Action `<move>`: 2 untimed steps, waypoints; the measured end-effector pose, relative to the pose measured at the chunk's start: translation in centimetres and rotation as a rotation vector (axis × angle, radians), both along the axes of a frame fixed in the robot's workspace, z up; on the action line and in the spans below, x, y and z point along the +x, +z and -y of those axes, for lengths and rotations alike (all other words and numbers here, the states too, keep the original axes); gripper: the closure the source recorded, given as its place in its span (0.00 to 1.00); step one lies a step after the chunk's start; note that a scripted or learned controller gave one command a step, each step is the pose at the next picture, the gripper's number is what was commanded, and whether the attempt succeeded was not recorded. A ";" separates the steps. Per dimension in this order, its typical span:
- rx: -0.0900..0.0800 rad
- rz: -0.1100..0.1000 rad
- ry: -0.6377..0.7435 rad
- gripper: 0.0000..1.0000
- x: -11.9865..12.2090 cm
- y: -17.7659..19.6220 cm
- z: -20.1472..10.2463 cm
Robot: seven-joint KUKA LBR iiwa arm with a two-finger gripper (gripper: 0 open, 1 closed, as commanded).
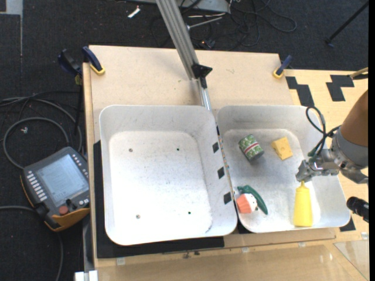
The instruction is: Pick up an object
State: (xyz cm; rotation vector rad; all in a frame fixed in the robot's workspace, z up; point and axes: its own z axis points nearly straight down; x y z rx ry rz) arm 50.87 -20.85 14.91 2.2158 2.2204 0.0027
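Note:
Several objects lie in the right bin point(328, 218). A green patterned can point(251, 147) rests on its side near the bin's middle, with a yellow block point(282, 148) just to its right. A red and white toy with a green top point(249, 201) sits at the front left corner. A yellow bottle point(303, 205) lies near the front right. My gripper point(305, 174) hangs at the right side of this bin, directly above the narrow top of the yellow bottle and very close to it.
The left bin point(117, 127) is next to the right one. A slanted metal pole point(179, 34) runs from the back down to the divide between the bins. A teach pendant point(55, 183) lies on the floor at left.

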 end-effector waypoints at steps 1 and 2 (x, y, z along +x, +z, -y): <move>-0.001 0.003 0.001 1.00 0.3 6.4 0.2; 0.000 -0.001 0.001 1.00 0.4 8.2 0.2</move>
